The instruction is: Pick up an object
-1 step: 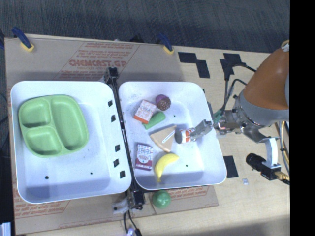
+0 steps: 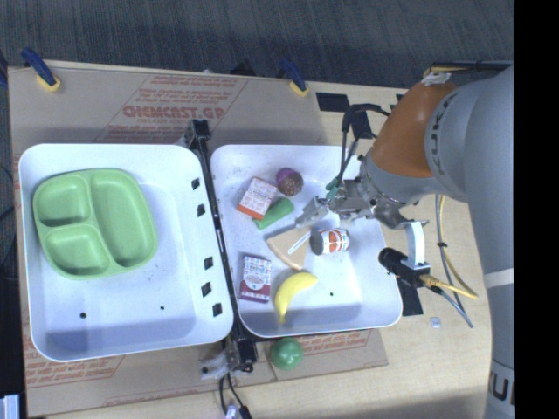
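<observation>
A green ball [image 2: 286, 353] sits on the cardboard sheet [image 2: 175, 103] at the near edge of the bench, just outside the right bin [image 2: 377, 308]. Inside that bin, nearest the camera, a yellow banana [image 2: 293, 291] lies beside a small red-and-white packet [image 2: 256, 278] at its left. Farther in, a pale wedge of cheese [image 2: 286, 249] touches a small red-and-white can [image 2: 331, 241] lying on its side to its right. The gripper [image 2: 321, 206] of the grey arm [image 2: 454, 147], which reaches in from the right with its orange band [image 2: 409, 133] above the wrist, hangs just above the can and the wedge; whether its fingers are open or closed cannot be told from this angle, and nothing is visibly held between them. Just left of the gripper a green pepper-like piece [image 2: 278, 211] lies against an orange-and-white box [image 2: 257, 197], and a dark purple round fruit [image 2: 290, 182] rests at the far side of the group. In the left bin [image 2: 105, 321], well apart from all this, a light green divided tray [image 2: 93, 221] lies toward the far left corner. Blue-and-yellow clamps [image 2: 42, 70] pin the cardboard at the far edge.
</observation>
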Controlling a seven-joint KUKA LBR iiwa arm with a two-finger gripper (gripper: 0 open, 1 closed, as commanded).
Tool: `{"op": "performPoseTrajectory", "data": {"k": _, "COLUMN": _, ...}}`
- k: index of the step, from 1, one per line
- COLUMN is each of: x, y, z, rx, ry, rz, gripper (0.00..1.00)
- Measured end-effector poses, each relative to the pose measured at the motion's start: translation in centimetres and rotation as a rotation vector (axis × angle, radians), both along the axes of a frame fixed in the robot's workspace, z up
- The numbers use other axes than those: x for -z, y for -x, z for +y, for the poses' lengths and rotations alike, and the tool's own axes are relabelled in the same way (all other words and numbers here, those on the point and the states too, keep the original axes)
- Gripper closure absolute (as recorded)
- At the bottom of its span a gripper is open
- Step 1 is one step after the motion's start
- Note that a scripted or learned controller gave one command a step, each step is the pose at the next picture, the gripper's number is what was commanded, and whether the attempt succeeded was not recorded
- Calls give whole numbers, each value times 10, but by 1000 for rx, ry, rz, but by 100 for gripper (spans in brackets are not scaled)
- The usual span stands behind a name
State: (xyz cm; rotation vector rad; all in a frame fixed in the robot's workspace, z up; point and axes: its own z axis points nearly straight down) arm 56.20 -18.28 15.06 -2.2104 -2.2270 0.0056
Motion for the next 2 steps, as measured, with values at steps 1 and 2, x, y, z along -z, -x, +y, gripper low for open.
{"op": "performPoseTrajectory", "data": {"k": 1, "x": 55, "y": -84, "z": 25, "rx": 0, "ry": 2, "rz": -10, "gripper": 0}}
{"op": "performPoseTrajectory", "data": {"k": 2, "x": 45, "y": -83, "z": 26, "rx": -4, "ry": 0, "rz": -4, "gripper": 100}}
